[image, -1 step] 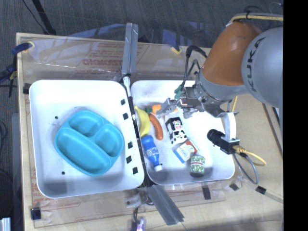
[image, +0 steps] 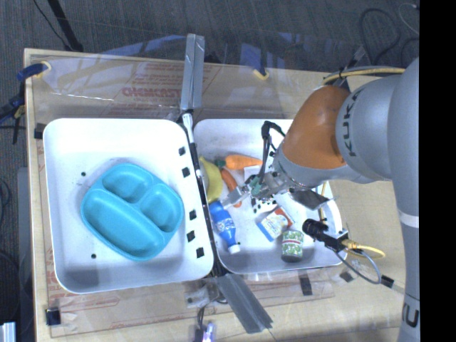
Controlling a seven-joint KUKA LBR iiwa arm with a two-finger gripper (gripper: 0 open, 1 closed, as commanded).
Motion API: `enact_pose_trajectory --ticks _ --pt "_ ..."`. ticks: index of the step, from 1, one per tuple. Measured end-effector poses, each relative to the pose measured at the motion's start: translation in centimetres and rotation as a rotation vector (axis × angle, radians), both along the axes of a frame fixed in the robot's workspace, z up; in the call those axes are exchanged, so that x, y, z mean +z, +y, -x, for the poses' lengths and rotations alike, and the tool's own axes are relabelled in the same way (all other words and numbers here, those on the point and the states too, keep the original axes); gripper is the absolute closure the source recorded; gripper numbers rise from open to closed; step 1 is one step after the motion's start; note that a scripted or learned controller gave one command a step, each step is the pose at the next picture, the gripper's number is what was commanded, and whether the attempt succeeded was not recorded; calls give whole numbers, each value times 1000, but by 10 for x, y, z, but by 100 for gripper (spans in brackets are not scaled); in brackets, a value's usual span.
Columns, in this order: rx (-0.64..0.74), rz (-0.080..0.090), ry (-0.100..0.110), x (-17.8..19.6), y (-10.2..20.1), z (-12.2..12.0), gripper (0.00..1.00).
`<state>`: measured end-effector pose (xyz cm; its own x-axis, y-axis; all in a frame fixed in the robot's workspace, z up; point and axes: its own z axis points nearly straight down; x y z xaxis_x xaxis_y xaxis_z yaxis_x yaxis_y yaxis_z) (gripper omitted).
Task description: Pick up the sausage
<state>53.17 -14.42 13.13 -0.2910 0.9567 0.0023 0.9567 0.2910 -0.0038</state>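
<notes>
The sausage [image: 229,179], a short reddish-orange piece, lies in the right bin [image: 313,261] between a yellow banana [image: 210,177] and the gripper. My gripper [image: 251,189] hangs low over the bin's middle, just right of the sausage and apparently touching or nearly touching its lower end. The arm's orange band and grey wrist cover the bin's right part. Nothing can be seen held in the gripper.
An orange carrot [image: 242,162] lies behind the sausage. A blue bottle [image: 224,226] lies at the front left of the right bin, a small packet [image: 273,224] and a green can [image: 291,244] at the front. The left bin [image: 64,148] holds a blue divided plate [image: 132,209].
</notes>
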Motion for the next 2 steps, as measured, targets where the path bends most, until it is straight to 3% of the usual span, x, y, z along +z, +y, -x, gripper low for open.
enact_pose_trajectory --ticks 1,2 --pt "189 4 -7 -38 11 -7 0" --pt "496 10 -9 -32 16 -25 0"
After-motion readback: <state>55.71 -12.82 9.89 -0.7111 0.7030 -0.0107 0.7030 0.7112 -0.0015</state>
